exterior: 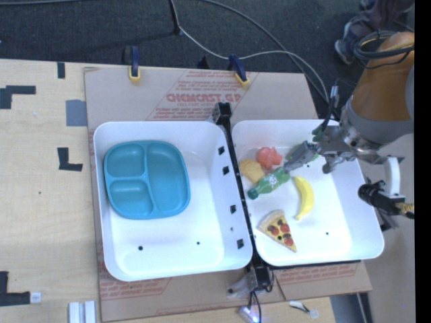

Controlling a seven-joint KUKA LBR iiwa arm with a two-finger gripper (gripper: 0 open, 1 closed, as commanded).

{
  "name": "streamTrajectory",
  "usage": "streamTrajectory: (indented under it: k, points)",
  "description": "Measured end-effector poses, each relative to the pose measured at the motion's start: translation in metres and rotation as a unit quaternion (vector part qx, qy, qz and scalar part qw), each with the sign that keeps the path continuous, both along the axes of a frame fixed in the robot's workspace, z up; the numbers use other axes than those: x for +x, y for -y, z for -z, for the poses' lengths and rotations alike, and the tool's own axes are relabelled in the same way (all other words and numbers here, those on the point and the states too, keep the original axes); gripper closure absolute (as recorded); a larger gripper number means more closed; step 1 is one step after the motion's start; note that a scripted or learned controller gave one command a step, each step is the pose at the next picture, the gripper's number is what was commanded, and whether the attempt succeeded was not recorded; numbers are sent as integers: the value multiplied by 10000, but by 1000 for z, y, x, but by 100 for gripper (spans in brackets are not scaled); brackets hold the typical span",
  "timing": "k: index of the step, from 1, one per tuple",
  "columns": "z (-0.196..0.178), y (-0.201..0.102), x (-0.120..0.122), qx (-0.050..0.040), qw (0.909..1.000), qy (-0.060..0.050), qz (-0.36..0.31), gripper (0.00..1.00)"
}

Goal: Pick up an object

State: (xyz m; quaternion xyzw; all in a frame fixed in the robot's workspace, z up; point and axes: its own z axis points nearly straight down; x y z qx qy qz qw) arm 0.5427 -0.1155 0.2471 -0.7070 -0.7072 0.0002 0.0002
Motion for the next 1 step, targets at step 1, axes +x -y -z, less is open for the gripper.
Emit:
streamTrajectory:
  k: [1]
  points:
    - [25, 25, 46, 0, 10000, -14, 3, 0]
